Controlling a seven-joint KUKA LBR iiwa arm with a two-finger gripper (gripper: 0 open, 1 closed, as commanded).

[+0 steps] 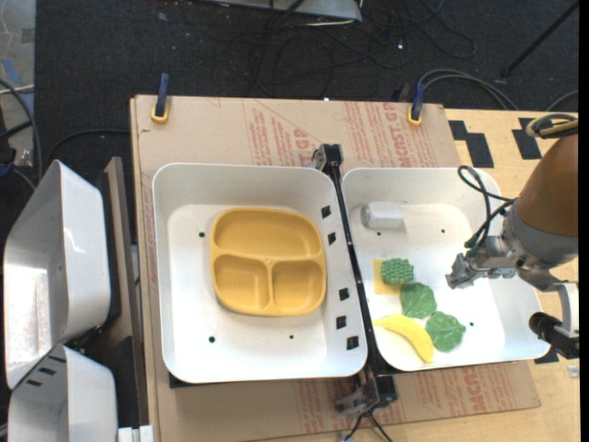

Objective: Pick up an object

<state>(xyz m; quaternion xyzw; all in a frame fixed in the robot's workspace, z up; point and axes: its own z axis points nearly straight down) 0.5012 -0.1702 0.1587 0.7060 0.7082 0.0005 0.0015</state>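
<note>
End effector (463, 275) hangs over the right bin (479, 353), and I cannot tell its state. From the left: a yellow divided tray (269, 260) lies in the left bin (179, 274). The right bin has a grey block (383, 216), a green textured piece (398, 271), two green leaves (433, 315) and a yellow banana (409, 335).

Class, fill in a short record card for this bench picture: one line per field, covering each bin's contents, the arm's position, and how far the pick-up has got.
left bin: one yellow divided tray
right bin: grey block, green knobbly piece, two green leaf shapes, banana
arm: reaches in from the right, gripper over the right bin, right of the green items
held object: none seen between the fingers
task stage: pick-up not yet done
bench surface: brown cardboard under both bins
</note>
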